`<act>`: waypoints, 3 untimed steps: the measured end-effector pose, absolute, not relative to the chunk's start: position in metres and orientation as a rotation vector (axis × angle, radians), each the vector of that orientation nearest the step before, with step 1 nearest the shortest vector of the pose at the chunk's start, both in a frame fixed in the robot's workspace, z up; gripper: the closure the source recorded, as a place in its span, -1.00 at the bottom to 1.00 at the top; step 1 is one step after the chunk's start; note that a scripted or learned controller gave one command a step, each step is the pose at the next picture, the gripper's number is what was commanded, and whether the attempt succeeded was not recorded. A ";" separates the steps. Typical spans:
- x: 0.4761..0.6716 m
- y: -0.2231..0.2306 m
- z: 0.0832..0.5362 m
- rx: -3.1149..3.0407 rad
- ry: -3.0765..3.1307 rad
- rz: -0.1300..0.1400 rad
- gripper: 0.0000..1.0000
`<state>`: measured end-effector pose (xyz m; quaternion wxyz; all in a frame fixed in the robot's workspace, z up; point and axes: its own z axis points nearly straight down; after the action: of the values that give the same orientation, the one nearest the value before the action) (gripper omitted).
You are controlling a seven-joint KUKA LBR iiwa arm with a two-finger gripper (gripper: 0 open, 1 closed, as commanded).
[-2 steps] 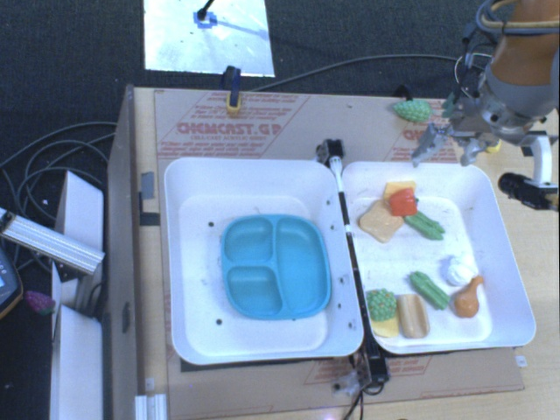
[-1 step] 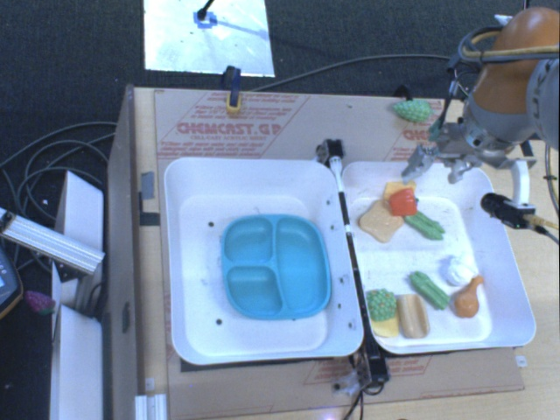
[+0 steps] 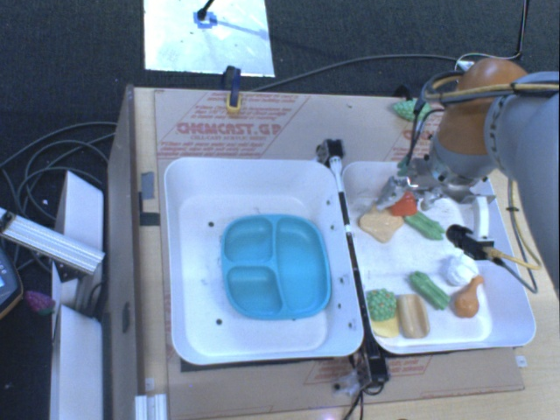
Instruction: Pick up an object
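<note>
Two white bins (image 3: 175,234) share the bench; tool (image 3: 409,191) low over toy food, grip apparently unreadable.

A single fixed camera looks down at a slant from above the bench (image 3: 262,116), standing far enough back to take in both white bins whole, with the left bin (image 3: 188,234) near the middle of the frame and the right bin (image 3: 507,326) toward the right edge. It faces the far side of the bench, so dark floor and a pale square sheet (image 3: 208,24) fill the top of the frame. The arm (image 3: 512,112) enters at the upper right.
</note>
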<state>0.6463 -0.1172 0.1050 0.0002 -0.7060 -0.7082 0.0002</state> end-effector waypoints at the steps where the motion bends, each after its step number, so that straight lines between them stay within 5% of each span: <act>1: 0.646 -0.118 0.116 -2.217 -2.225 0.002 1.00; 2: 0.647 -0.118 0.116 -2.219 -2.226 -0.001 -1.00; 3: 0.659 -0.101 0.085 -2.217 -2.228 -0.002 -1.00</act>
<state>0.6593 -0.1014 0.0846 -0.0008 -0.7053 -0.7089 -0.0006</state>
